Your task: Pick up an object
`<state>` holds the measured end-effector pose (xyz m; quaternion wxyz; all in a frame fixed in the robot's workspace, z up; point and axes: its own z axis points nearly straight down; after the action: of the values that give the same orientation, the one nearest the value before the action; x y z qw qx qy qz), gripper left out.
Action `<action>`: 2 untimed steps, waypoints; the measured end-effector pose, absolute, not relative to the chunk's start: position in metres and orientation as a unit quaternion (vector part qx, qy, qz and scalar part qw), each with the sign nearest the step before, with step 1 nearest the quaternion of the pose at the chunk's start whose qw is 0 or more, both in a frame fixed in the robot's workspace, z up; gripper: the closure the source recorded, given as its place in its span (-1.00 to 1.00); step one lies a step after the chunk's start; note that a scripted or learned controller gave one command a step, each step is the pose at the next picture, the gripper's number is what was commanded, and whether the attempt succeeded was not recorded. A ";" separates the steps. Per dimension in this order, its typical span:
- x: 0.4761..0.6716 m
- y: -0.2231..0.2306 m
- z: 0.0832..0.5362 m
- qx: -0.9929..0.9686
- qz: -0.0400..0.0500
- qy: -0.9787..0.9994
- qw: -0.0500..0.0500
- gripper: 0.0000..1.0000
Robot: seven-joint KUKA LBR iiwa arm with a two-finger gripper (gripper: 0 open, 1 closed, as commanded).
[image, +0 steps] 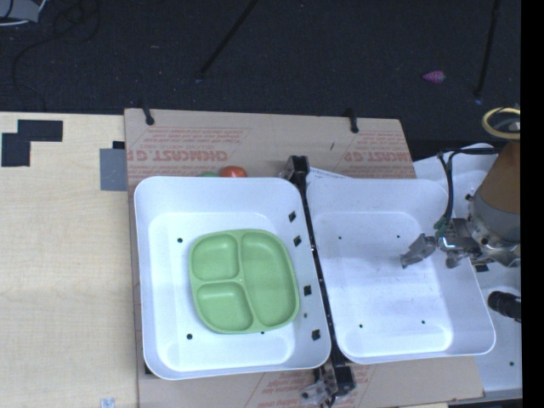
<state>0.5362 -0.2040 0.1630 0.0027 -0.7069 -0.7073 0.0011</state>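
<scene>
Plate: green, three compartments, flat on the floor of the left bin. Claw: mine, low over the right bin, toward its right wall, well apart from the plate, with the black divider between us. Whether my claw stands wide or narrow, I cannot tell. Nothing shows between its tips.

pale green plate, white bins

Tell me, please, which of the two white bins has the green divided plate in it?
The left bin, the one farther from the arm, holds the green divided plate. The gripper hangs over the right bin.
</scene>
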 end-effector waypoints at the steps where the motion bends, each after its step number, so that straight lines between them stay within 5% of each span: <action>1: 0.536 -0.194 0.115 -0.707 0.001 -0.707 0.003 -1.00; 2: 0.536 -0.193 0.086 -0.707 0.001 -0.707 0.002 -1.00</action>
<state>0.5356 -0.1933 0.0863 0.0019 -0.7075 -0.7067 0.0008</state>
